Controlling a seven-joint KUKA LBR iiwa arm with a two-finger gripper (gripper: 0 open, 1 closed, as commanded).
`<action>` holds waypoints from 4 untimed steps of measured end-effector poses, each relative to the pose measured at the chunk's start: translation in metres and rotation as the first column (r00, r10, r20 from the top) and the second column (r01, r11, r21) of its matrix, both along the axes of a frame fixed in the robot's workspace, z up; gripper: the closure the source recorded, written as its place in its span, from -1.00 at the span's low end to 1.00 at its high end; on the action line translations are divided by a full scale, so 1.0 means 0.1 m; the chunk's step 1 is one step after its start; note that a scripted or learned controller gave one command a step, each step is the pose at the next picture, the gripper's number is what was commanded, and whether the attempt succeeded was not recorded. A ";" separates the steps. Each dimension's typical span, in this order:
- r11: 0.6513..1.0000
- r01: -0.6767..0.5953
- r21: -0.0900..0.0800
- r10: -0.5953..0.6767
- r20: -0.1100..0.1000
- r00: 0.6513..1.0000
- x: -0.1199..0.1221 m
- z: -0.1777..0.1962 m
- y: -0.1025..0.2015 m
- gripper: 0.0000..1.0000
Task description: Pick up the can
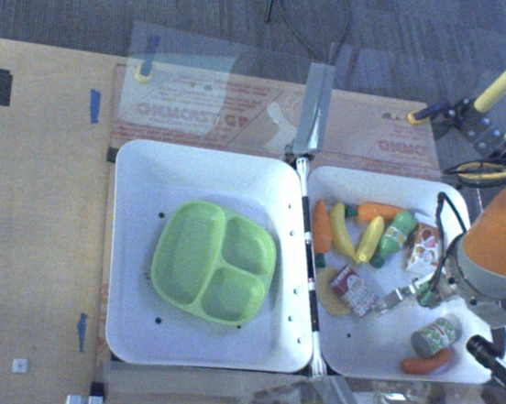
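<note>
The can [436,337] is small and grey with a green label. It lies on its side near the front right of the right bin [371,355]. My gripper [399,298] hangs low over the middle of that bin, a short way up and to the left of the can and apart from it. The gripper's silvery tip sits just right of a red packet [353,289]. The grey arm with its orange band [505,241] reaches in from the right and hides the bin's right rim.
A red sausage-shaped toy [426,362] lies just in front of the can. Toward the back of the right bin are a carrot [379,211], a banana [370,239], a green bottle [395,231] and a small carton [423,248]. The left bin [145,182] holds a green divided plate [214,262].
</note>
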State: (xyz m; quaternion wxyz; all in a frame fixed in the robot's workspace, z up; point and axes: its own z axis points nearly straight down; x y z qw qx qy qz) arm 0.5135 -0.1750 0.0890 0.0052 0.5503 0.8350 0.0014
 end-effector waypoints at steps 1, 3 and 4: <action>1.000 -0.020 0.003 0.020 -0.001 1.000 -0.31 0.00 -0.48 -1.00; 1.000 -0.016 0.001 0.016 0.005 1.000 -0.29 0.10 -0.51 -1.00; 0.914 0.406 0.018 -0.406 0.001 0.914 -0.25 0.01 -0.39 -1.00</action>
